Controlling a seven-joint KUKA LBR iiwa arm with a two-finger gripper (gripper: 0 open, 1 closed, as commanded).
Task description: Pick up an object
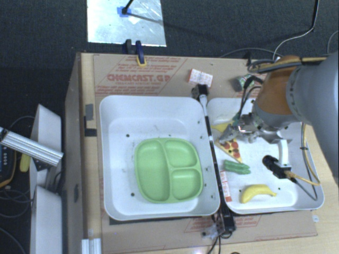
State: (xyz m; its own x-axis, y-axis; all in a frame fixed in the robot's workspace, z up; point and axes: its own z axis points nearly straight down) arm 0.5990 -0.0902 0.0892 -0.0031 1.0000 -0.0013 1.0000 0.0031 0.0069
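End effector (244,127) low in the right bin (302,200), just above a pizza slice (231,148); finger state impossible to tell. Nearby: green pod (236,167), banana (256,192). Green divided plate (168,169) in left bin (114,142).

- The bench (153,70) is topped with a brown board printed with red lettering along its far side.
- Two shallow white bins sit on it side by side, touching along a shared middle edge: the left bin (114,142) and the right bin (302,197).
- A small white label (201,77) with red print lies on the board just behind the bins.
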